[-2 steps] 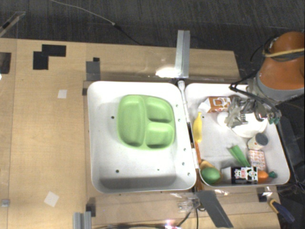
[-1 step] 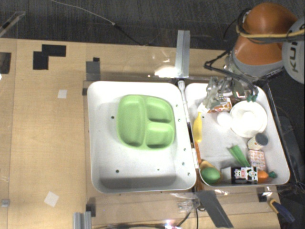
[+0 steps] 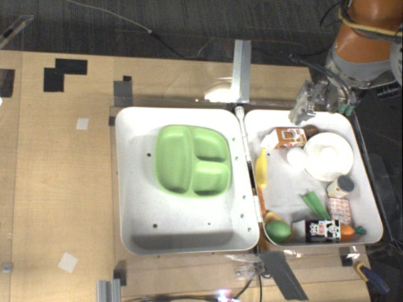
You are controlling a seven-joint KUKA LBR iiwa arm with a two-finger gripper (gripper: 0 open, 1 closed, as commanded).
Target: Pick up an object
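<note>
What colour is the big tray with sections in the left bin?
Light green tray, seen clearly in the camera view.

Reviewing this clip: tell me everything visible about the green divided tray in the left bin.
The light green plastic divided tray lies flat and right side up near the middle of the left white bin, slightly toward its back and right wall. It has rounded corners and three recessed compartments: one long one on its left side, two smaller ones stacked on its right. The surface looks smooth and matte. It rests on the bin floor with nothing in it or touching it, far from the gripper.
</note>
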